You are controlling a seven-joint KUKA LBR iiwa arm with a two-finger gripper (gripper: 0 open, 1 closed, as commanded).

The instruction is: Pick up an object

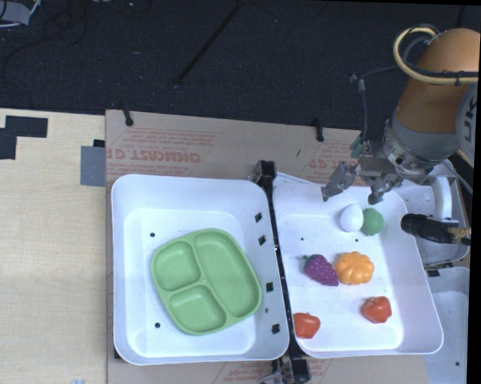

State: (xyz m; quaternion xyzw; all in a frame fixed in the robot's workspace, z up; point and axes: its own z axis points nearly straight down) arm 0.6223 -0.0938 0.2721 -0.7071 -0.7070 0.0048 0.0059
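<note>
The tool [357, 187] hangs over the far edge of the right bin [409, 346], its two fingers spread wide with nothing between them; one finger tip sits toward the bin's back wall on the left, the other just above the green ball [374, 222].

The likeliest thing to take is the white egg [351, 217], which lies near the back of the right bin, touching the green ball on its right and just below the open fingers; it looks like a light, hard plastic toy, smooth and rounded, so I judge it slippery and apt to squirt out of a pinch that lands off its middle; the fingers should close across its widest part, and the ball pressed against it leaves little room on that side.

Farther forward in the same bin lie a purple bunch of grapes [321, 269] and an orange pumpkin [355, 267], side by side and almost touching; the pumpkin's ribs and the grapes' bumps would probably give a surer hold than the egg; a red pepper [377, 309] sits alone toward the front right, and a second red piece [305, 324] lies at the front left corner, close to the wall, which may crowd one finger.

All seem stiff, light and unbreakable; weight should be no trouble, only slip.

The left bin [136, 214] holds a green divided plate [205, 281], flat and awkward to grip.
</note>
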